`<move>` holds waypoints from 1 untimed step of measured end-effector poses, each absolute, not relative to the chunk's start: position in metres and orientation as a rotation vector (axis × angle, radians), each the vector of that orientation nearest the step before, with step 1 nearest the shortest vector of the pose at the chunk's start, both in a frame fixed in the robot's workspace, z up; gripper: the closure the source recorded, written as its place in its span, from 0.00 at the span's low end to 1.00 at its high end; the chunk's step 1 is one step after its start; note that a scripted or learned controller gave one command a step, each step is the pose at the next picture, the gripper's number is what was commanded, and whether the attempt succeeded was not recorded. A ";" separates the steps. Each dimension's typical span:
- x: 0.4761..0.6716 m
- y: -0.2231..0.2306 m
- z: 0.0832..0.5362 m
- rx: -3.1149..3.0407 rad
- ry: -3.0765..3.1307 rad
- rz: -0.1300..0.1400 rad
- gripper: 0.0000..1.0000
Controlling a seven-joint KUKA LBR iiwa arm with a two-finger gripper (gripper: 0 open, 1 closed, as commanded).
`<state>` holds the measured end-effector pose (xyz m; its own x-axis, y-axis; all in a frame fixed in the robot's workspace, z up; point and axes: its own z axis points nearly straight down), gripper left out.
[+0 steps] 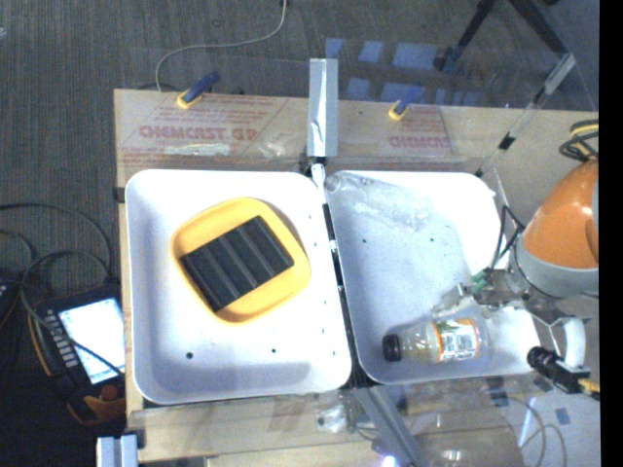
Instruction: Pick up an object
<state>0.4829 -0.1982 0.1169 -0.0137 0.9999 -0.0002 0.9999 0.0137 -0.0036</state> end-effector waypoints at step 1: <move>0.509 -0.161 0.138 -2.002 -2.420 0.005 0.00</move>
<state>0.5087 -0.1607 0.1377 -0.1874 0.9823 -0.0011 0.9823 0.1874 -0.0032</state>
